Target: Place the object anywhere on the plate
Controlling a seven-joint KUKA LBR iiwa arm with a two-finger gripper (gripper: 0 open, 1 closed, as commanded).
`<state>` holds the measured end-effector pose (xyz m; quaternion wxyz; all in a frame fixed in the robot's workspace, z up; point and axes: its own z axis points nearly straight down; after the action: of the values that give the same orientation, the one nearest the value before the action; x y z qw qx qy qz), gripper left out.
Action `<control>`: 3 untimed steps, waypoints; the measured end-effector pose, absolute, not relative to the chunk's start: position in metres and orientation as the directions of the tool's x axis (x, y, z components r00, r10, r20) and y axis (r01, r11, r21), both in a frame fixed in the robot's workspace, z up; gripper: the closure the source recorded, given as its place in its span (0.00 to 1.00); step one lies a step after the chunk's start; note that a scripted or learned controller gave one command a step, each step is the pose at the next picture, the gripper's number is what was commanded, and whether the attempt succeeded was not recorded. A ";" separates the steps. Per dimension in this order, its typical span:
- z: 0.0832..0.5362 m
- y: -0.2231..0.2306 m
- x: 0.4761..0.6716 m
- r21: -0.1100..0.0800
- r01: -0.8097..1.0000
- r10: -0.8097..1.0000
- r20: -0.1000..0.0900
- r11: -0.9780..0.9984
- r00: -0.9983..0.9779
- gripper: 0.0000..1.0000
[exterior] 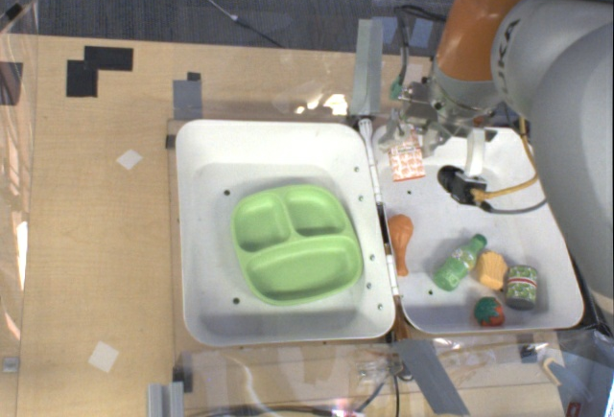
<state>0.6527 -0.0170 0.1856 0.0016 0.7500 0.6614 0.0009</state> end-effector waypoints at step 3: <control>0.196 0.048 0.589 0.004 0.991 0.991 0.003 -0.133 0.133 1.00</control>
<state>0.5894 0.0479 0.1959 0.0006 0.7526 0.6584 0.0025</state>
